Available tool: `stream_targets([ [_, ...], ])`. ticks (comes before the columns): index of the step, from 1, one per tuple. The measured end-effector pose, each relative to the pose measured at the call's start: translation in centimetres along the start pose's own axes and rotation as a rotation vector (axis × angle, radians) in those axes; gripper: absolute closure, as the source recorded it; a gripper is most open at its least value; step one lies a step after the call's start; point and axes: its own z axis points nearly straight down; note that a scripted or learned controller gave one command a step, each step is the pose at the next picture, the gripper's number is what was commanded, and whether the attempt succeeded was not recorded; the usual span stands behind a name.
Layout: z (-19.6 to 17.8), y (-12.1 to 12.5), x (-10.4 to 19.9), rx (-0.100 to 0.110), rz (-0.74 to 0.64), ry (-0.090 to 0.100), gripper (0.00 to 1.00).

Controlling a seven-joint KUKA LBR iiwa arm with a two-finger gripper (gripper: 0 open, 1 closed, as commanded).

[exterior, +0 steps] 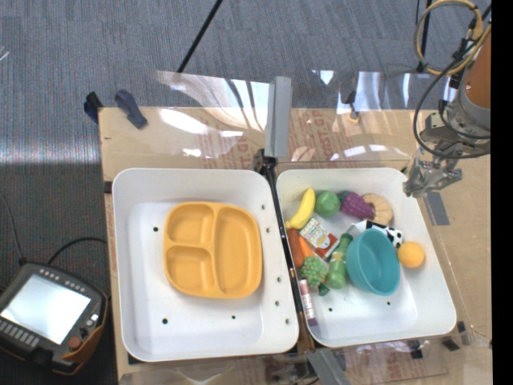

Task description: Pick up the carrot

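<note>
The carrot [297, 249] is a small orange piece lying in the right bin [433, 311] near its left wall, partly tucked under a juice carton [318, 236] and beside the broccoli [313, 270]. My gripper [426, 178] hangs over the right bin's far right corner, well to the right of the carrot and apart from every toy. Nothing shows between its fingers.
The right bin also holds a banana [303, 208], green apple [327, 204], purple grapes [357, 206], a cookie [379, 207], a teal bowl [373, 261], an orange [411, 254], a green bottle [337, 269] and a marker [307, 300]. A yellow divided plate [213, 249] sits in the left bin [136, 295].
</note>
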Motion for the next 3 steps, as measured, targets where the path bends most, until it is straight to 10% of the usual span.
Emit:
stream_targets([
  [1,-13.6,10.9,3.4,0.019,-0.048,0.012,1.00],
  [2,-0.5,13.2,4.1,-0.018,0.022,0.005,1.00],
  [3,-14.2,11.9,2.9,0.009,-0.122,0.008,1.00],
])
